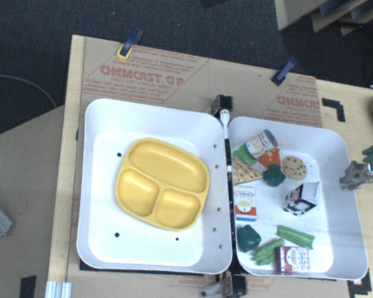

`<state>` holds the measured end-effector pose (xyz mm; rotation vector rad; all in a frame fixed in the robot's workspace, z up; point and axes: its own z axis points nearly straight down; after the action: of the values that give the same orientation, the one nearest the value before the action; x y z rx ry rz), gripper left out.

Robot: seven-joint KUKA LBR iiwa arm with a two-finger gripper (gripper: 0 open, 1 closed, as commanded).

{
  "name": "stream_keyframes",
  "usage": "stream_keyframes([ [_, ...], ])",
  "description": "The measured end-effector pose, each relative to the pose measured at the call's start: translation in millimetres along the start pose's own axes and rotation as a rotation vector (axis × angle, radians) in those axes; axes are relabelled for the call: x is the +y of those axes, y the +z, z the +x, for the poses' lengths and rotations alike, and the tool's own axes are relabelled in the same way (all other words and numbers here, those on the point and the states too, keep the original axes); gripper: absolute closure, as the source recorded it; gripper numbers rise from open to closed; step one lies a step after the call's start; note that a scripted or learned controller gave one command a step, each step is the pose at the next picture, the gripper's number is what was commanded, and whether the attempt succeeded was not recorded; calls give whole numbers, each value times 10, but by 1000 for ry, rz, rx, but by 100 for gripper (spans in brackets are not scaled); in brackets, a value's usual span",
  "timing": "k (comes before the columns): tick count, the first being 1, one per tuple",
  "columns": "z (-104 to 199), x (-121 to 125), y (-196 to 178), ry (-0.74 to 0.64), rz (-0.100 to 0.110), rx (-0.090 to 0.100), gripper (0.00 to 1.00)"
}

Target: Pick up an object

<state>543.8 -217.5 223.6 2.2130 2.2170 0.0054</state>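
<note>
The scene is being lit evenly from above, and the two white bins (150, 250) are being rendered bright, almost washed out. Around the bins, the dark floor is being left dim, with little detail shown. Only soft, faint shadows are being cast under the yellow tray (162, 183) inside the left bin. Fine print on the small items in the right bin is being blurred by low resolution.
</note>
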Motion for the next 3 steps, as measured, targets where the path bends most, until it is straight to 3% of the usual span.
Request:
stream_keyframes([
  [1,-1,7,-16,1,5,2,100],
  [3,1035,-15,-101,-4,10,7,100],
])
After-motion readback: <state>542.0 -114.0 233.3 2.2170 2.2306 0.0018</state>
